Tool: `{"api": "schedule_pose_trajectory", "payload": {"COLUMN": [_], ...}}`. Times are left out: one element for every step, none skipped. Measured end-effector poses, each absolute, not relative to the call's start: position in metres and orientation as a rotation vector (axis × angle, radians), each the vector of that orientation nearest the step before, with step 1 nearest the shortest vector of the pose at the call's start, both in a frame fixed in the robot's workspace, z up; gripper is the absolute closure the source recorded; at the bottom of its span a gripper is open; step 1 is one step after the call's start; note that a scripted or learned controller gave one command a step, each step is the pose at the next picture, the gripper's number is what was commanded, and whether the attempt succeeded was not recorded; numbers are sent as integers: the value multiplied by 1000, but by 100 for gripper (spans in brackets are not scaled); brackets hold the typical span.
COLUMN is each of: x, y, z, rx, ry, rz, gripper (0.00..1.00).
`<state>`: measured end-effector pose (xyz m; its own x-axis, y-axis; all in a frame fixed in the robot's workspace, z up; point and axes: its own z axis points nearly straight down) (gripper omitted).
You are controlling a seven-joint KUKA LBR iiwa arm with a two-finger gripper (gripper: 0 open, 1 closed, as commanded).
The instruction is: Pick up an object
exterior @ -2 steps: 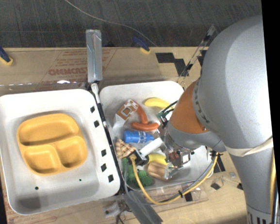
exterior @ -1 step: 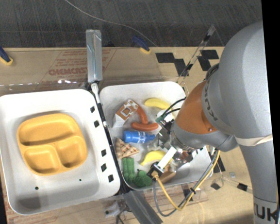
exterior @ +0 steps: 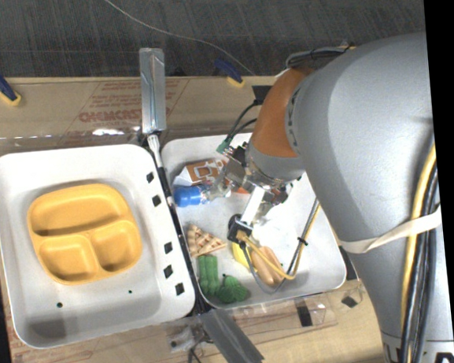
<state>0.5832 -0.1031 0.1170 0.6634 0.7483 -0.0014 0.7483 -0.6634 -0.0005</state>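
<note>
Bench [exterior: 336,345] with cardboard [exterior: 86,102], left bin [exterior: 10,235] and right bin [exterior: 321,243]

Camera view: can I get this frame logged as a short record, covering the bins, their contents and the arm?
left bin: holds a yellow three-compartment tray
right bin: holds several small things
contents: blue object, waffle-patterned piece, green item, tan utensil-like item, type unclear
arm: reaches in from the right, above the right bin
held: cannot tell
</note>
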Motion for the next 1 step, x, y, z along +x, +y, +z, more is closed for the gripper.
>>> {"api": "schedule_pose_trajectory", "payload": {"x": [539], "y": [-175], "z": [167], "rx": [2899], "ry": [1207], "rz": [-3], "gripper": [0]}}
